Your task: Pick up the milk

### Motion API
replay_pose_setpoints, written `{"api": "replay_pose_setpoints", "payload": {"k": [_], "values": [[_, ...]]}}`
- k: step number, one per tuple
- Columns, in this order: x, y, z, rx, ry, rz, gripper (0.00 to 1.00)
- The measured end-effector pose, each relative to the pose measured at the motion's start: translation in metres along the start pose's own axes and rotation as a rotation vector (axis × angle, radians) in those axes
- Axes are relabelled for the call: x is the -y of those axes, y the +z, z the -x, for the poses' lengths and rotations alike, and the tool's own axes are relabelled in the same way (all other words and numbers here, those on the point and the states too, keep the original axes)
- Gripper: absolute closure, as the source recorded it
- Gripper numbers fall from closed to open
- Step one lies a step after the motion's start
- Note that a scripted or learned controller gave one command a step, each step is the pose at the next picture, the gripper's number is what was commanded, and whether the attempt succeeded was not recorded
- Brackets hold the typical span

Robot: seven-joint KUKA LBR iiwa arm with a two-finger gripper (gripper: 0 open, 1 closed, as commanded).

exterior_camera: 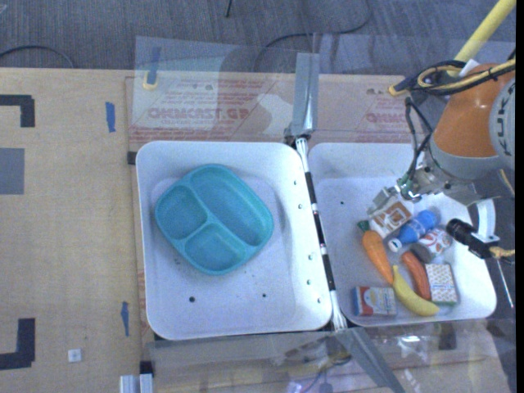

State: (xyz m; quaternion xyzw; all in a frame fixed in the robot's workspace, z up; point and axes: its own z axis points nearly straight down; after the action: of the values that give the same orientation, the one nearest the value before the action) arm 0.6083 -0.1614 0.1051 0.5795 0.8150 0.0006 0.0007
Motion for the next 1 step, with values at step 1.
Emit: {"api": "replay_pose_setpoints", "payload": {"k": [1], "values": [[0.031,0.0129,0.0082,0.006,0.034,0.015,0.0]]}}
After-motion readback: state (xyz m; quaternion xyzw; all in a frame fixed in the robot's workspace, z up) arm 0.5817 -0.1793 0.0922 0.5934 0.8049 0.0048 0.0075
